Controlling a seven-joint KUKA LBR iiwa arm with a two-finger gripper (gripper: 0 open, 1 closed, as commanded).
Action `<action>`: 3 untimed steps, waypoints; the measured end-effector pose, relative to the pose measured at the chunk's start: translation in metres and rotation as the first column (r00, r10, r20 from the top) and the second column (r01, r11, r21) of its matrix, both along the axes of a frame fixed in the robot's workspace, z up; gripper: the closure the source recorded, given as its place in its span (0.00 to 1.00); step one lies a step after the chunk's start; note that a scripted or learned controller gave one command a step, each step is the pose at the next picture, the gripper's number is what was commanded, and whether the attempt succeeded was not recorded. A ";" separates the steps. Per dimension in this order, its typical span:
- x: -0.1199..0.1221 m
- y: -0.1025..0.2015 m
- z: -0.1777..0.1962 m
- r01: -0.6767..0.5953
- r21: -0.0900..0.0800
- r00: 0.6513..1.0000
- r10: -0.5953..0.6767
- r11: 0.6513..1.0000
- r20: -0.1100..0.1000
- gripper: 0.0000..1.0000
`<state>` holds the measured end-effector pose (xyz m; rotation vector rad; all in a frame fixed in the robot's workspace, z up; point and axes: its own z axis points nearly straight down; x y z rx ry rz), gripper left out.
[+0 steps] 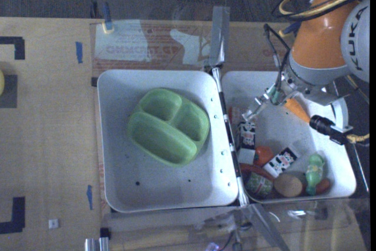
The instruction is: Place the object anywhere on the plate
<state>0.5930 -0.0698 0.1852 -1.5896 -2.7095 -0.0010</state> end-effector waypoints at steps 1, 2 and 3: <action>-0.065 -0.082 0.208 0.119 -0.002 0.993 -0.119 0.993 0.005 0.00; -0.063 -0.082 0.220 0.117 -0.004 0.993 -0.117 0.993 0.012 1.00; -0.035 -0.126 0.245 0.113 -0.003 0.994 -0.113 0.994 0.006 1.00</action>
